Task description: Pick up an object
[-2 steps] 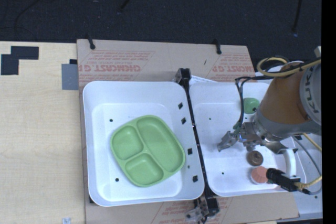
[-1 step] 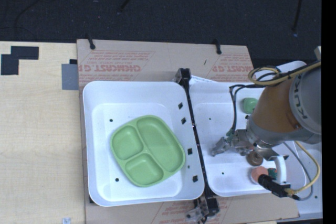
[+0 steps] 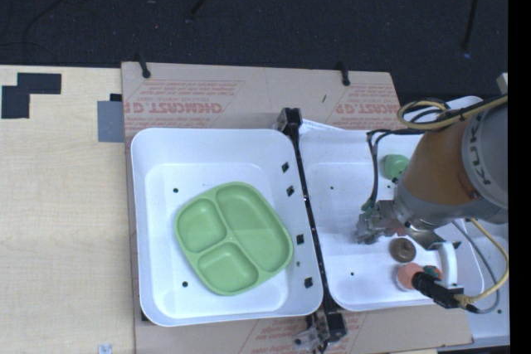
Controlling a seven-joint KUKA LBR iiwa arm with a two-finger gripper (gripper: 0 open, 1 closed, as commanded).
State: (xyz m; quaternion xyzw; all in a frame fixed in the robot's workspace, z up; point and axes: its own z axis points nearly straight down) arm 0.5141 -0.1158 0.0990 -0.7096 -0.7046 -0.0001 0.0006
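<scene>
Seen from above, the grey arm [image 3: 452, 170] with its orange band reaches in from the right and lowers its pincer [image 3: 371, 226] into the right-hand white bin [image 3: 344, 278], the tip sitting low over the bin floor near the bin's middle. We cannot tell whether the pincer is open or closed, since the wrist and its cabling hide that part, and we see nothing clearly between its tips.

Just to the right of the pincer and slightly nearer the camera lies a small brown round object [image 3: 404, 249]. Beyond that, further right and toward the front wall of the bin, rests a pink round object [image 3: 407, 276], with a small red and green piece [image 3: 431, 271] just beside it. Behind the pincer, toward the far right of the bin, a pale green object [image 3: 393, 166] shows partly from under the arm.

Well to the left of the pincer, across the black divider [image 3: 300, 211] between the two bins, the left-hand white bin [image 3: 153, 178] carries a light green three-compartment tray [image 3: 233, 238], lying flat and turned at an angle. Both bins sit on a cardboard sheet [image 3: 249, 99] on the pale wooden table [image 3: 58, 220].
</scene>
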